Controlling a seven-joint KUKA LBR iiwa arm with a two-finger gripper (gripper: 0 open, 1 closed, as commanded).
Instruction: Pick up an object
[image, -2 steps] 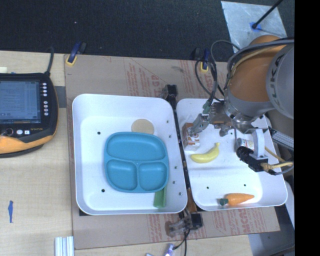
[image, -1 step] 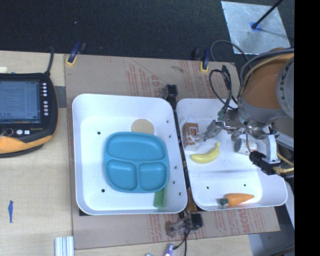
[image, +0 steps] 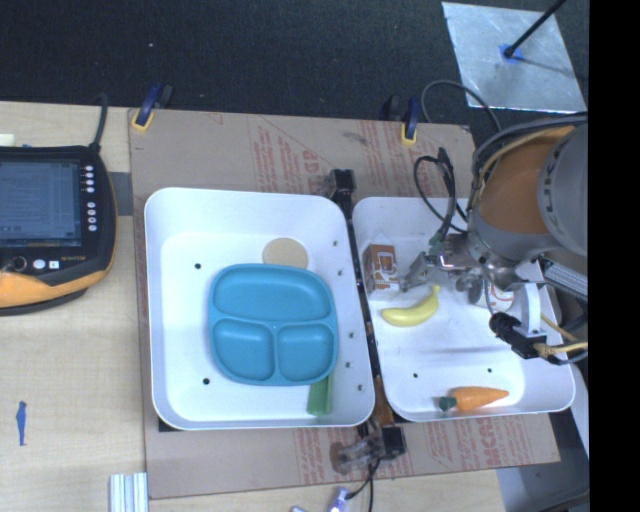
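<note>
Right white bin (image: 420, 400): banana (image: 410, 311) just below the claw (image: 432, 268), grip state unclear.

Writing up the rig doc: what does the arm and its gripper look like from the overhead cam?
Bulky grey arm with a broad orange band above the wrist. Black cables loop beside it. The gripper is small, metallic grey.

Hand (image: 428, 270) just above banana (image: 411, 311)
</note>
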